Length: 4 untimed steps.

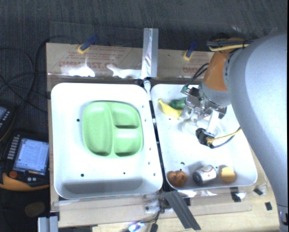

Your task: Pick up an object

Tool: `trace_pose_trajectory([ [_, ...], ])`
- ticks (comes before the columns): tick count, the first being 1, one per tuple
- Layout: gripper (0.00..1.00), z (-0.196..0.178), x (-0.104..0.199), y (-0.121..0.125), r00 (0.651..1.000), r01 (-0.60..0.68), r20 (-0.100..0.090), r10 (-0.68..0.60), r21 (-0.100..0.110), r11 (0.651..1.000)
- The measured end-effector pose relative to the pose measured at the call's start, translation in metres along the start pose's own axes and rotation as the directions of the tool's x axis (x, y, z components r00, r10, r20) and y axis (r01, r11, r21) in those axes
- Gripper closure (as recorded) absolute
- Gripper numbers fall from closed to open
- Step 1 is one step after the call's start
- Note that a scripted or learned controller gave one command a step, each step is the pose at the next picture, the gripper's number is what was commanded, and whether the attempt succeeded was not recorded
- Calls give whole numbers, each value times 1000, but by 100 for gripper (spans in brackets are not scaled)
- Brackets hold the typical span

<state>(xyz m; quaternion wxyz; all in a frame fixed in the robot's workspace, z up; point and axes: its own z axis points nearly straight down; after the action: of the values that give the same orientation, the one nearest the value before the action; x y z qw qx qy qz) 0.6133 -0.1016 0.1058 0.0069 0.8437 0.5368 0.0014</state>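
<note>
In the right bin point(241, 175) my gripper point(191, 119) hangs over the upper middle, its fingers partly hidden by the wrist hardware. A yellow banana point(167, 108) and a green object point(178, 102) lie just left of the gripper, at the bin's upper left. Along the bin's front edge lie a brown round object point(177, 178), a grey-and-white can-like object point(205, 174) and a small tan object point(227, 174). Nothing shows between the gripper's fingers.
The left bin point(67, 178) holds a green divided plate point(112, 128). A ridge point(154, 129) separates the two bins. The grey arm with its orange band point(216, 74) covers the right bin's right side. A yellow-black cable loop point(209, 139) hangs below the wrist.
</note>
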Motion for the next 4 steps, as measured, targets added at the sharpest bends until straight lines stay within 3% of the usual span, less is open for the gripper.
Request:
trace_pose_trajectory([
  [1, 0, 3, 1, -2, 1000, 0, 0, 0, 8, 1000],
  [2, 0, -66, -32, 44, 915, 404, -4, -404, 12, 915],
  [3, 0, 1, -41, 48, 801, 599, -3, -599, -6, 801],
  [4, 0, 7, -28, 51, 558, 830, -9, -830, 3, 558],
])
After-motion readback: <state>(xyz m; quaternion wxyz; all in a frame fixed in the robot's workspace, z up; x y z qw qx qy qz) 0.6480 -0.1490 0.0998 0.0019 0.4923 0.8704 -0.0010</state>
